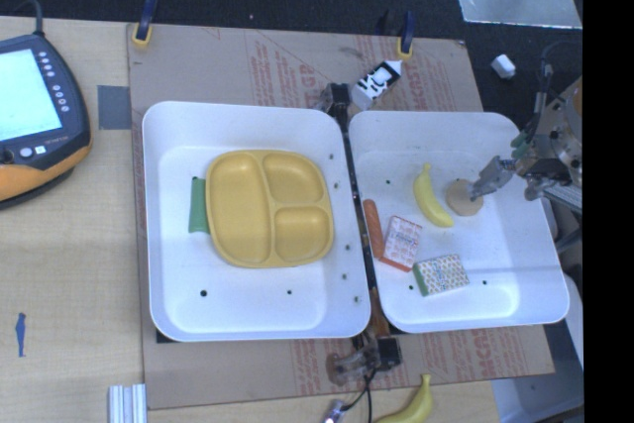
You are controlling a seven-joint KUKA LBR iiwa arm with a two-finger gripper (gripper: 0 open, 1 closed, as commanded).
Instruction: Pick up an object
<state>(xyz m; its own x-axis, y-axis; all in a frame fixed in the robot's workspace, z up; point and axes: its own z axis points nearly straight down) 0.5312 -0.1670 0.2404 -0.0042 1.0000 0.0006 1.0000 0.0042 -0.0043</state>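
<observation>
- Over the right bin (535,302), my claw (492,178) reaches in from the right edge, its tip touching a tan round object (461,198); I cannot tell its opening or any hold.
- Just beside that object lies a banana (431,197).
- Below sit a red-white packet (401,240) and speckled block (441,274).
- A yellow divided tray (268,208) occupies the left bin (168,292).

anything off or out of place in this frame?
One stray: a second banana lies on the bench below the bins, outside both, unlike the banana in the right bin. A green item is partly tucked under the yellow tray. Nothing looks spilled or damaged.
</observation>
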